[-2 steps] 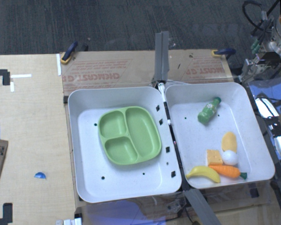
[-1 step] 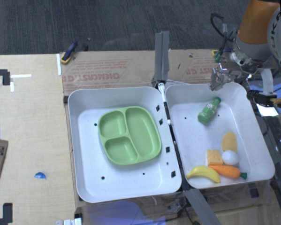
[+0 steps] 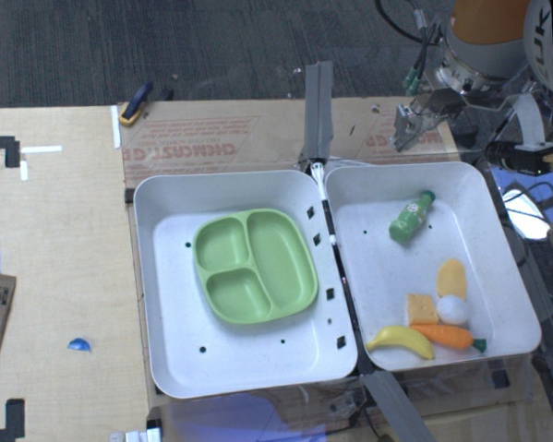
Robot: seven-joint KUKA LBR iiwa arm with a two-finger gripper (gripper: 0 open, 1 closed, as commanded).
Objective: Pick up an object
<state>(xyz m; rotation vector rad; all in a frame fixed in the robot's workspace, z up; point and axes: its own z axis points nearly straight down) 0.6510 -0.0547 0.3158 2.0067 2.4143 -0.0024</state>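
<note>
A: Where's the tool (image 3: 409, 130)?

B: Top right, at the end of the grey arm (image 3: 488, 29) with its orange band, above the far edge of the right bin (image 3: 504, 250). It hangs over the cardboard (image 3: 254, 138) behind the bins, not over the bin floor.

A: Fingers apart or together?

B: I cannot tell; it is small and dark against the clutter of cables. Nothing shows between its tips.

A: What sits closest to it?

B: A green bottle (image 3: 411, 217), lying tilted in the far part of the right bin, well apart from the other items there.

A: And the others?

B: They cluster in the near right corner. A yellow oval piece (image 3: 451, 277) lies furthest back, a white egg (image 3: 452, 310) just in front of it, and a small tan block (image 3: 422, 308) touches the egg's left side. In front of those lie a carrot (image 3: 445, 336) and a banana (image 3: 402, 341), end to end along the near wall.

A: The left bin (image 3: 165, 295)?

B: It holds a green plate (image 3: 256, 265) with three compartments, lying flat near the middle, slightly turned.

A: Anything outside the bins?

B: On the tabletop (image 3: 56, 255) to the left lies a small blue piece (image 3: 78, 345), and near the far edge a clip (image 3: 136, 101) in yellow and blue.
</note>
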